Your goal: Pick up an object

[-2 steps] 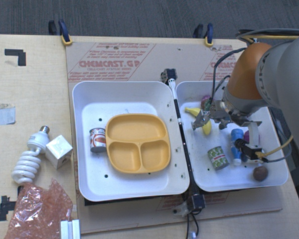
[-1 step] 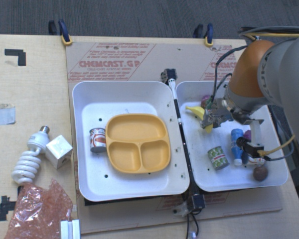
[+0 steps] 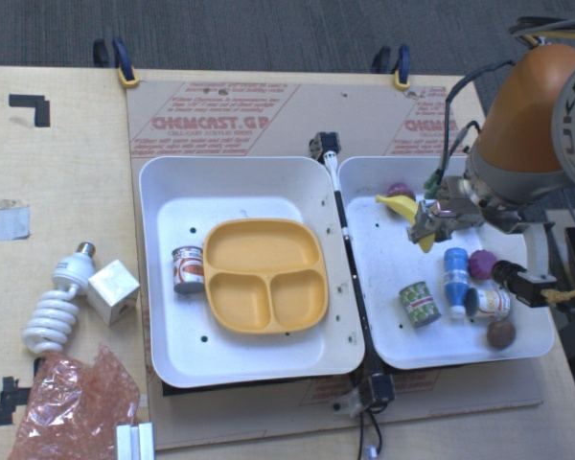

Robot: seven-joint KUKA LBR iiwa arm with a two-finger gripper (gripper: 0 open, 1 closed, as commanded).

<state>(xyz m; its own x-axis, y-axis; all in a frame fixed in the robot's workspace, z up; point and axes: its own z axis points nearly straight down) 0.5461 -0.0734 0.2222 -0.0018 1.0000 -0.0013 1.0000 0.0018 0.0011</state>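
Observation:
My gripper [image 3: 429, 222] hangs low over the back left part of the right bin [image 3: 388, 338]. It sits right over a yellow banana [image 3: 398, 204], whose one end shows to the gripper's left, and a yellow tip [image 3: 425, 243] shows just below the gripper. The banana's middle is hidden under the gripper. A small purple thing [image 3: 400, 191] lies behind the banana. In front of the gripper lie a blue bottle [image 3: 455, 276], a purple ball [image 3: 482, 263], a green can [image 3: 419, 305], a small white-and-orange bottle [image 3: 490, 303] and a brown ball [image 3: 500, 333].
The left bin [image 3: 163, 343] holds a yellow divided tray [image 3: 265, 274] and a small can [image 3: 187, 268]. On the bench to the left lie a spiral light bulb [image 3: 57, 305], a white cube [image 3: 113, 289] and a crumpled pink bag [image 3: 72, 405]. The arm's orange band [image 3: 541, 103] rises at the right.

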